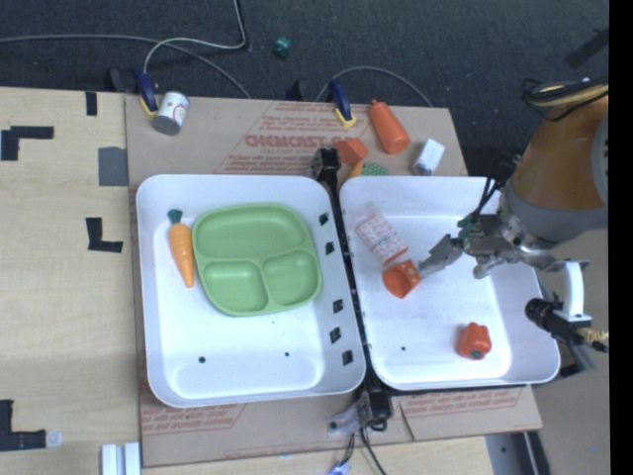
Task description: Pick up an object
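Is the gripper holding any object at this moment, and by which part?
Nothing is held. The gripper is just right of the bottle in the right bin, with nothing between its fingers.

Two white bins (158, 295); one green plate (257, 260); one carrot (181, 250).

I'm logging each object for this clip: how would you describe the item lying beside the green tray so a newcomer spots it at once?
Start at the left white bin, which holds a green divided tray. Just off that tray's left edge, toward the bin's left wall, lies a toy carrot. It is a slim orange cone with a green top, unlike the rounder orange pieces in the right bin.
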Controlling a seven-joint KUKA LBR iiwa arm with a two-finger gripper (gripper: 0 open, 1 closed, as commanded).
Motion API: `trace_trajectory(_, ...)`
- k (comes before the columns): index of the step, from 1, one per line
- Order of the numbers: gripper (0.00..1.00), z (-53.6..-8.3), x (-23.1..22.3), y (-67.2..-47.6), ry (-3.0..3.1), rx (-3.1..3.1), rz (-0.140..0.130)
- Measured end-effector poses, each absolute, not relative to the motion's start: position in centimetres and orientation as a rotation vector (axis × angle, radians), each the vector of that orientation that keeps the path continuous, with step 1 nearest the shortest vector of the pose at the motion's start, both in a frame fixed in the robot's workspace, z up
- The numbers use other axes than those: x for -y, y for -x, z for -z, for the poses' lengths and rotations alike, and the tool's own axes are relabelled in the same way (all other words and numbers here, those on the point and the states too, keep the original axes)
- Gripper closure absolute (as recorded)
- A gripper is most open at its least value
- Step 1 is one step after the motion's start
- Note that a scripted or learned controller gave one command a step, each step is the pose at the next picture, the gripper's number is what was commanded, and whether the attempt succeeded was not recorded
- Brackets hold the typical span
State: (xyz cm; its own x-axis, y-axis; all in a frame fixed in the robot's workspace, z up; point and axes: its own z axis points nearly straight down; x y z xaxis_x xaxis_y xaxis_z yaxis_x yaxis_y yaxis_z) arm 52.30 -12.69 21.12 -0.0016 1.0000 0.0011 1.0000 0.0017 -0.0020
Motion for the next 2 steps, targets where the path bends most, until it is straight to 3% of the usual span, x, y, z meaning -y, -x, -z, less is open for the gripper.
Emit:
trace_trajectory(1, 0.0, -10.3, 10.7, -55.1, 2.217, 2.22, -0.003)
trace_trajectory(2, 0.0, -8.6, 9.3, -58.6, 2.22, 2.223, 0.001)
